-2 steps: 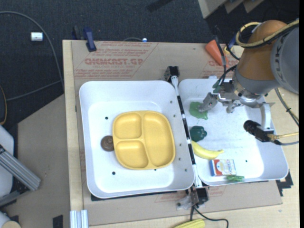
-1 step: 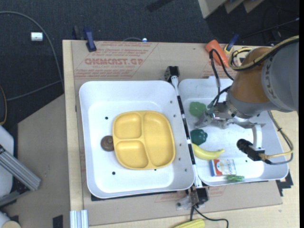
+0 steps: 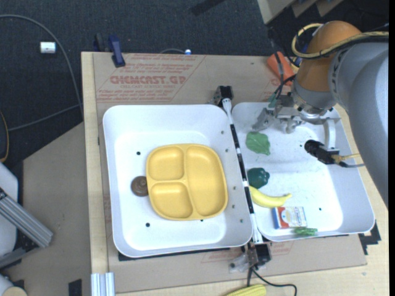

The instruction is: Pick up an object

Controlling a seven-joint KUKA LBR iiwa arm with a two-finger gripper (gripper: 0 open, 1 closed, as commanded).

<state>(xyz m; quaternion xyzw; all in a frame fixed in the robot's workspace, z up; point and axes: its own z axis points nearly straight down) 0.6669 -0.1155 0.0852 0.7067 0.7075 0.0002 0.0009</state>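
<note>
Brown disc (image 3: 140, 185), small and round, lies in the left bin (image 3: 117, 165) near its left wall, just touching the yellow plate (image 3: 186, 181). That plate has rounded corners and three compartments, and sits mid-bin. In the right bin (image 3: 345, 196), along the left wall, a pale green leafy piece (image 3: 258, 142) lies near the far edge, then a dark green lump (image 3: 257, 177), then a curved yellow banana (image 3: 268, 198). A red-and-white packet (image 3: 290, 216) and a green scrap (image 3: 305, 231) lie by the near edge. The gripper (image 3: 281, 119) hangs over the far-left corner, beside the leafy piece; whether it is spread or closed cannot be told.
</note>
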